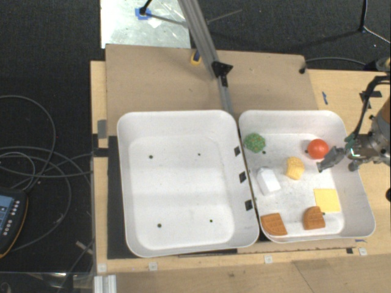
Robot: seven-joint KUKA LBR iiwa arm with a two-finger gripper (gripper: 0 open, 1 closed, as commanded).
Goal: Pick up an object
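Toast-coloured food pieces sit nearest the camera in the right bin (pixel 351 221): an orange-brown slab (pixel 274 224) by its front left corner and a brown loaf-shaped piece (pixel 314 218) a little to its right. Just behind the brown piece lies a flat yellow square (pixel 327 199), like a cheese slice. Further back, near the bin's left wall, rests a white block (pixel 267 180), and to its right a small yellow lump (pixel 295 168) near the middle of the bin. Behind these, a green bumpy piece (pixel 255 142) lies close to the back left corner, and a red ball (pixel 317 148) sits toward the back right.

The jaws (pixel 333 159) reach in over the right rim of that bin, the dark fingers (pixel 330 159) hanging just beside the red ball and a little nearer the camera. Nothing is seen between them, but whether they are parted or closed I cannot tell at this angle. The arm's wrist (pixel 372 145) shows at the frame's right edge.

The left bin (pixel 131 182) stands side by side with the right one, touching along the middle, where small black clips (pixel 242 176) mark the seam. Both rest on the tan bench (pixel 269 81). Beyond the bins a grey pole (pixel 198 23) slants across the bench's far side, and black cables (pixel 43 163) loop on the dark floor to the left.
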